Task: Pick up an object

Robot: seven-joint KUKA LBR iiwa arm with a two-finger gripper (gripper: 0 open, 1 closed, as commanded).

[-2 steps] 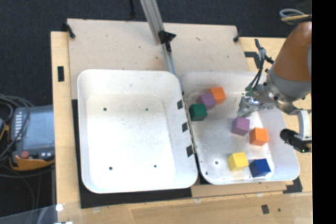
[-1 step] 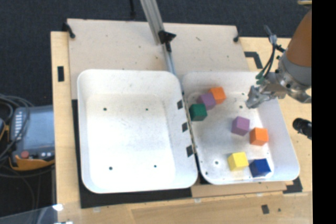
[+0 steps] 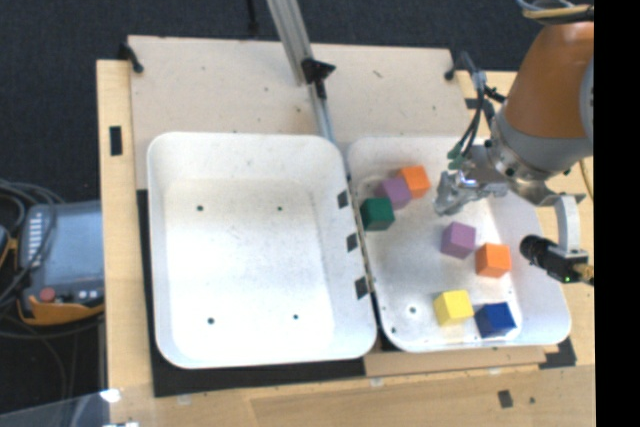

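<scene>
Camera view has the arm's jaws point(image 3: 455, 193) hanging over the right bin point(image 3: 400, 327), just beside an orange block point(image 3: 415, 180); whether they are open or closed I cannot tell. That block touches a purple block point(image 3: 395, 191), with a green block point(image 3: 377, 213) close by. It looks light, stiff and smooth, best pinched across two flat opposite sides. Both bins sit on a pale wooden surface point(image 3: 220, 85) above dark carpet.

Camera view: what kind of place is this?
Probably a robotics lab pick cell: gripper above a white bin of coloured blocks, aluminium camera mast, dark carpet.
</scene>
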